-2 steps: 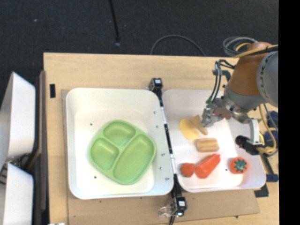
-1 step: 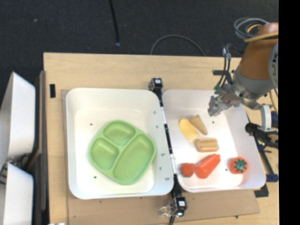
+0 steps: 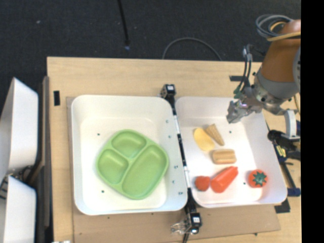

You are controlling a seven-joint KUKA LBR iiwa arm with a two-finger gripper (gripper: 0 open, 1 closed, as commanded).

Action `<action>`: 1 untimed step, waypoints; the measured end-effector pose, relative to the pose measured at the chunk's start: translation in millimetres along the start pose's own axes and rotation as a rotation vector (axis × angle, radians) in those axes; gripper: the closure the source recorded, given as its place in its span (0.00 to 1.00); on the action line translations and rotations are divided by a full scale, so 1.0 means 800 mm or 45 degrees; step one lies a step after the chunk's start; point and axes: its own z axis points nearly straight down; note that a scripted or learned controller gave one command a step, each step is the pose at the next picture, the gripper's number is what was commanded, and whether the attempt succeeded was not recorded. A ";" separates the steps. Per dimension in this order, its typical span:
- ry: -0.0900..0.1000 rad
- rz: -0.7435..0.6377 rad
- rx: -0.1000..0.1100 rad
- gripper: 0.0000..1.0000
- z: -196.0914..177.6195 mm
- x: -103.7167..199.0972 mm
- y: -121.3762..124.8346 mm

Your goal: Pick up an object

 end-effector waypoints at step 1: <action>0.002 -0.004 0.003 1.00 -0.013 0.058 -0.002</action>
